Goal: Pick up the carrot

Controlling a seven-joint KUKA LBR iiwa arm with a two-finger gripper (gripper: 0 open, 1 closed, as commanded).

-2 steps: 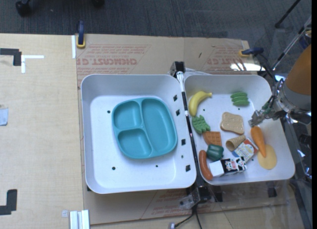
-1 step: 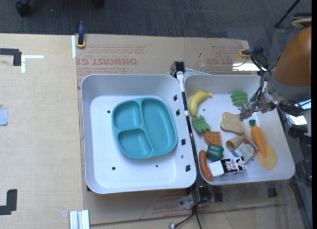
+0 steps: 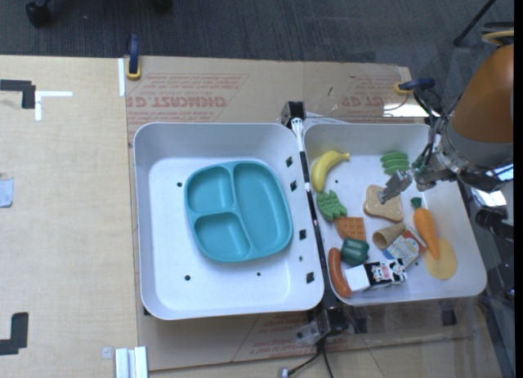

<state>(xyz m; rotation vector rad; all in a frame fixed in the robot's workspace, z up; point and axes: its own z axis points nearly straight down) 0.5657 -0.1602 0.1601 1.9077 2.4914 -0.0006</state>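
Gripper [image 3: 398, 184] hovers over the toast [image 3: 383, 202], fingers slightly parted and holding nothing, approach underway; carrot [image 3: 425, 229] waits just right and nearer.

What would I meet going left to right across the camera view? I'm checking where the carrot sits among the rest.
Teal divided plate → banana → bread slice → carrot, in the right bin, below the tool.

Glossy plastic teal tray [image 3: 239, 211]
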